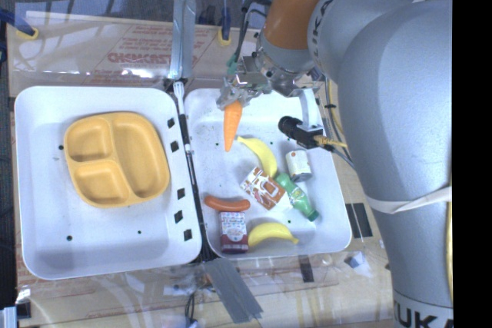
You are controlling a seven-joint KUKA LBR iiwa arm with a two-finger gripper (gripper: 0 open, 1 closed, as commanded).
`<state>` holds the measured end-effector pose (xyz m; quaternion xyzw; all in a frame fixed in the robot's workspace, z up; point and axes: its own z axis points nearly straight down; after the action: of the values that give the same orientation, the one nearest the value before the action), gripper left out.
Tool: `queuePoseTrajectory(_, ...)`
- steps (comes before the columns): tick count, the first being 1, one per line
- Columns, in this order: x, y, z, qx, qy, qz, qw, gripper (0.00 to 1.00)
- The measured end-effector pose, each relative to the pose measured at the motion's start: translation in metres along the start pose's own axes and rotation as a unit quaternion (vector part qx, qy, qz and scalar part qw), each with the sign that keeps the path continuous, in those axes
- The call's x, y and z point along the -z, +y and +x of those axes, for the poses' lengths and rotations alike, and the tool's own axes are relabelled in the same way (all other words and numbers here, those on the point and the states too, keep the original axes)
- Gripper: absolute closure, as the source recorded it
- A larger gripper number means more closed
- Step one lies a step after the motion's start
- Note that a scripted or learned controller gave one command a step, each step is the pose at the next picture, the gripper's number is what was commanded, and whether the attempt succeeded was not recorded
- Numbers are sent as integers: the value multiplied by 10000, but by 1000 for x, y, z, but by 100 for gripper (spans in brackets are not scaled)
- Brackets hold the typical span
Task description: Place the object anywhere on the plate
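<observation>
Plate in left bin. Right bin holds carrot upper left, bananas centre and bottom, sausage lower left.

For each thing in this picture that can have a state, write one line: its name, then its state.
end effector: shut on the carrot's thick end
carrot: gripped, hanging tip-down over the right bin
plate: lying flat in the left bin
green bottle: lying on its side
can: upright
sausage: lying flat
</observation>
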<state>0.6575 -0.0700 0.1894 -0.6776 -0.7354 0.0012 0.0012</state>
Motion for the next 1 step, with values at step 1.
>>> queuePoseTrajectory(1,-1,-34,69,1109,1,13,9938,100)
